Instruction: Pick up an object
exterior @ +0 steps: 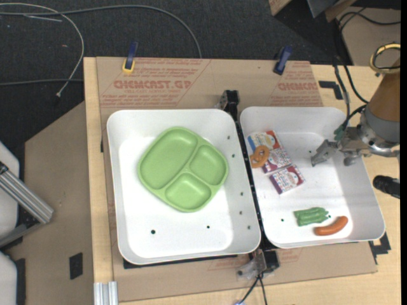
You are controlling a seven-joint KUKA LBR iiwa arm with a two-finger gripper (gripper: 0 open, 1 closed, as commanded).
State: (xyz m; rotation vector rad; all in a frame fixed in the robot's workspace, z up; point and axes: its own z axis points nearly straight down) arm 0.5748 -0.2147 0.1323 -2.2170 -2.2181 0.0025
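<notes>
Two shallow white plastic bins sit side by side on the bench. The left bin [127,234] contains a light-green three-compartment plastic plate [183,168], lying flat near the centre of the bin. The right bin [299,116] contains the loose objects available for picking: a small orange ring-shaped toy [259,155] resting against a flat red-and-white printed packet [278,164] near the bin's left wall, plus a green pepper-like toy [311,216] and an orange sausage-shaped toy [331,225] lying just beside each other near the front edge.

The arm enters from the right. The two-finger gripper [331,151] hangs over the right part of the right bin, above bare bin floor. The fingers [320,154] appear spread apart, and nothing is visible between them. Jaw state: released, gripping nothing.

Task status, as a judgement: no pick is accomplished. All candidate objects lie on the bin floor, apart from the gripper. The packet lies to the gripper's left; the green and orange toys lie toward the front. Remaining steps: select a target, align above it, descend, close, lift.
</notes>
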